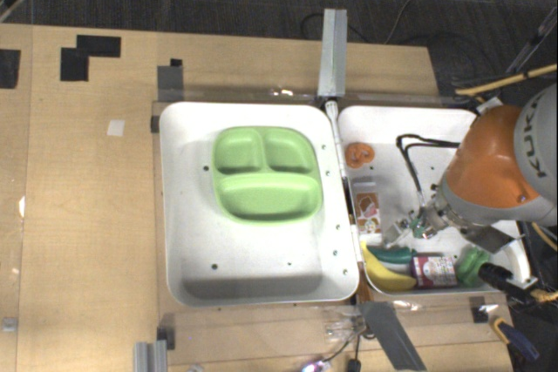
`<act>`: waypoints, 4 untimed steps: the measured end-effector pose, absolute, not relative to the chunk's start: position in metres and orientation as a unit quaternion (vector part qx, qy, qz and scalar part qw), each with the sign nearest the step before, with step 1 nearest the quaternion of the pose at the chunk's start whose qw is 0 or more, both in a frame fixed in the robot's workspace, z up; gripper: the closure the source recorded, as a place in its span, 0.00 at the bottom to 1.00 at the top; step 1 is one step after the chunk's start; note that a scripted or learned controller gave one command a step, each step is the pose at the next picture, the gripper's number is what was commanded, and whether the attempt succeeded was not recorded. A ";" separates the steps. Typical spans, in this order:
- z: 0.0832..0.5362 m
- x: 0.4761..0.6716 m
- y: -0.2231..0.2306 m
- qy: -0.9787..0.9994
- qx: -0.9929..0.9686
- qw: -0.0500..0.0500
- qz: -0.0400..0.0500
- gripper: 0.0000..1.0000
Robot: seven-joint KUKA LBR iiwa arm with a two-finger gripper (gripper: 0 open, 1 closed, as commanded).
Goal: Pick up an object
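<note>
My gripper [418, 226] is low in the right bin [384, 119], near its front half. Just in front of it lie a yellow banana [388, 276], a teal item [397, 257], a dark red bottle with a pale label [433, 269] and a green item [474, 262], all crowded along the front wall. A small printed box [367, 210] lies to the gripper's left, and an orange round object [359, 154] sits further back. The arm's orange band [490, 165] covers the bin's right part. I see nothing between the fingers.
The left bin [187, 213] holds a green divided plate [264, 172] in its back half. A metal divider post [333, 52] stands between the bins at the back. A black cable [418, 154] loops over the right bin's floor.
</note>
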State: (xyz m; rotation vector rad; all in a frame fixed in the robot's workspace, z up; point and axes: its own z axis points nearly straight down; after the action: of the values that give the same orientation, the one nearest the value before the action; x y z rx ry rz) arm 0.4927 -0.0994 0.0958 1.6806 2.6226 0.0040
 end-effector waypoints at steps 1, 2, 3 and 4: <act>0.095 0.494 -0.106 0.839 0.543 0.011 0.005 0.00; 0.095 0.495 -0.103 0.834 0.551 0.012 0.002 0.00; 0.095 0.493 -0.102 0.825 0.565 0.013 0.002 0.00; 0.095 0.502 -0.102 0.830 0.558 0.009 0.000 0.00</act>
State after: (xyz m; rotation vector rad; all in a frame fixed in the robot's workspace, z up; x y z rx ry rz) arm 0.5018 -0.1018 0.0950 1.7413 2.5928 0.0002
